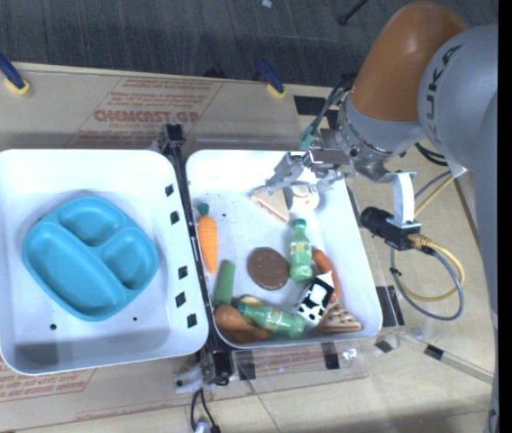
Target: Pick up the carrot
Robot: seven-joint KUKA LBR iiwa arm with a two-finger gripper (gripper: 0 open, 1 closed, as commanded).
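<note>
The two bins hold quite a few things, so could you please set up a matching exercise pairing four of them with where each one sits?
Things:
1. carrot
2. blue plate
3. brown disc
4. end effector

Places:
A. in the left bin
B. over the far part of the right bin
C. along the right bin's left wall
D. near the middle of the right bin, beside the green bottle

Pairs: 1-C, 2-A, 3-D, 4-B
</note>
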